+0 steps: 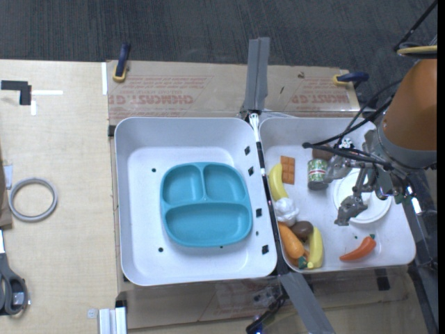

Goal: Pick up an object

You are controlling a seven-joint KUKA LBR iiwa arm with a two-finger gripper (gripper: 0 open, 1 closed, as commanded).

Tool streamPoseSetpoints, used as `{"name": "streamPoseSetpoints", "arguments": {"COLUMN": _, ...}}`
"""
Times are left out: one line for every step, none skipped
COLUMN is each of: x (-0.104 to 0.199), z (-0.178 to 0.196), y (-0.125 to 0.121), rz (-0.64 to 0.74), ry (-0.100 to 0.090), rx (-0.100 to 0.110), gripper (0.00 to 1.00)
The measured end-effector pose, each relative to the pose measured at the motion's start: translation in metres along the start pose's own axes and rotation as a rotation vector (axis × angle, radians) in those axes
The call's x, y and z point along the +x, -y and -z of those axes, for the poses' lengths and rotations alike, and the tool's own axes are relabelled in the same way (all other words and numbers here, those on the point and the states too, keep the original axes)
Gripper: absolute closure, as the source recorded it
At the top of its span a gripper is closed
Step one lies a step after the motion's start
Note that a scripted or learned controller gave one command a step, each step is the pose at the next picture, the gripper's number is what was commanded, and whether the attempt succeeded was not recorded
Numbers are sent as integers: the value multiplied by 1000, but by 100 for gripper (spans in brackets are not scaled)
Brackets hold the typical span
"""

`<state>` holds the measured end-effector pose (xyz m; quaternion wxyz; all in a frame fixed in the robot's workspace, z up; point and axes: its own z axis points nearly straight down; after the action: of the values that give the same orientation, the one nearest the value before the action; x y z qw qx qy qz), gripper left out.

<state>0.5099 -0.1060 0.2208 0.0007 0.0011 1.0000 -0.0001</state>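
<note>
Over right bin's right half: gripper hangs from arm, fingers apart, nothing between them | white plate just beneath, round, glossy | red pepper near front-right corner, curved, lying flat.

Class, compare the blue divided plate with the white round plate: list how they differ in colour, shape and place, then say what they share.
The blue plate is a rounded square split into three compartments; the white plate is round and plain. The blue plate lies alone in the left bin; the white plate lies in the right bin among toy foods, partly under the gripper. The blue plate looks larger. Both lie flat.
</note>
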Motion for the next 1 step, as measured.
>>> {"name": "streamPoseSetpoints", "arguments": {"x": -57, "z": -128, "y": 6, "rz": -105, "ry": 2, "rx": 0, "gripper": 0}}
